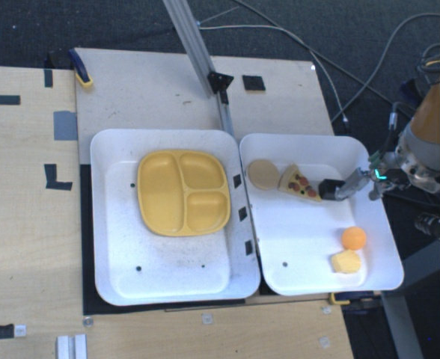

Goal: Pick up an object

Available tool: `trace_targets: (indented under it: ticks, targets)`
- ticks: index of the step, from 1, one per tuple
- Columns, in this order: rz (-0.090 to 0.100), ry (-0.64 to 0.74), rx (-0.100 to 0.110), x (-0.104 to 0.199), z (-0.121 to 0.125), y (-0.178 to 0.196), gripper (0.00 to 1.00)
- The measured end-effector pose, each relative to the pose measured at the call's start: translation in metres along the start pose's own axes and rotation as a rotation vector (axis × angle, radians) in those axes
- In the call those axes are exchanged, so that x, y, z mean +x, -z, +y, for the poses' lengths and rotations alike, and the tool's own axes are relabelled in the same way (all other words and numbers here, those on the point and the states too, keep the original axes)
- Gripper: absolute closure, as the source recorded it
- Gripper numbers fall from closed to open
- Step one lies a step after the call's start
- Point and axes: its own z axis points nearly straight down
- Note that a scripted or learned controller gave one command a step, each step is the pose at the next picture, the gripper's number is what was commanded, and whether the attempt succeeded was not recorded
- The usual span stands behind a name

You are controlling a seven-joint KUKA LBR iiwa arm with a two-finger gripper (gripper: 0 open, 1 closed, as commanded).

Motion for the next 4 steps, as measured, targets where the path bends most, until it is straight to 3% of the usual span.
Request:
trace_targets:
  ticks: [1, 3, 4]
  targets:
    - [-0.001, 0.000, -0.002, 0.000, 0.001, 0.001, 0.00]
    - [-0.001, 0.000, 0.001, 0.000, 0.005, -0.087, 0.00]
    - [-0.004, 0.001, -0.005, -0.001, 0.006, -0.114, 0.00]
